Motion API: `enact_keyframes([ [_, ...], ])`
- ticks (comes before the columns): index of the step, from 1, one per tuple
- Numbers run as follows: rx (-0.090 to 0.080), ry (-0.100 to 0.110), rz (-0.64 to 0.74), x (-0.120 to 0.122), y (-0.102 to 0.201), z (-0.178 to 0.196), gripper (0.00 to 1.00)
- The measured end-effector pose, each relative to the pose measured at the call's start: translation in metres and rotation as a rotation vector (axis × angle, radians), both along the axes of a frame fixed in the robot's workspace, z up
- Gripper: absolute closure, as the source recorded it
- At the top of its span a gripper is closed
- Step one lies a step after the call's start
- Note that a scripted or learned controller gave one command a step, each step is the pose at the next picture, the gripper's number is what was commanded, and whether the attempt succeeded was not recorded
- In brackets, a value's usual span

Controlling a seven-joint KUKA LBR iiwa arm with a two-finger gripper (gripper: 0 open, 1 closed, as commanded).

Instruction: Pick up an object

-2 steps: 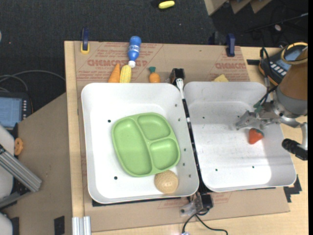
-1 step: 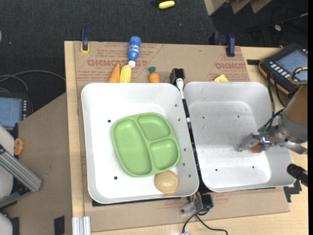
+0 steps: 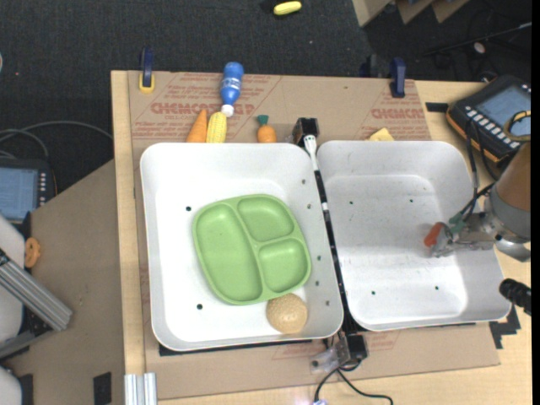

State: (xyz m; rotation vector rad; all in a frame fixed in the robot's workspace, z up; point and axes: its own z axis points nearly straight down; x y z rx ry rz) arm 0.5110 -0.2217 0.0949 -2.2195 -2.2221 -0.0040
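Note:
My gripper [image 3: 445,237] reaches in from the right and hangs low over the right part of the right bin [image 3: 380,218]. A small red-orange object [image 3: 432,235] sits at its left tip, touching it or very close. Whether that object is gripped cannot be made out. In the left bin [image 3: 169,226] lies a green divided plate [image 3: 251,248]. A tan round object [image 3: 288,313] rests just beyond the plate's near edge.
Behind the bins on the cardboard lie a blue-and-white bottle [image 3: 231,83], a corn cob [image 3: 217,127], two toy carrots [image 3: 197,128] and a yellow piece [image 3: 381,135]. A black clamp [image 3: 305,130] sits between the bins. A control pendant [image 3: 498,116] lies at the far right.

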Motion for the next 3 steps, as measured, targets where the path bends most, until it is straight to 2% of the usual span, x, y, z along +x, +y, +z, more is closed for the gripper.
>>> enact_keyframes([
  [1, -0.005, -0.008, 0.005, 0.046, 0.049, 0.075, 1.00],
  [2, -0.005, -0.009, 0.004, 0.084, 0.076, 0.132, 1.00],
  [3, -0.004, -0.005, 0.003, 0.098, 0.101, 0.157, 1.00],
])
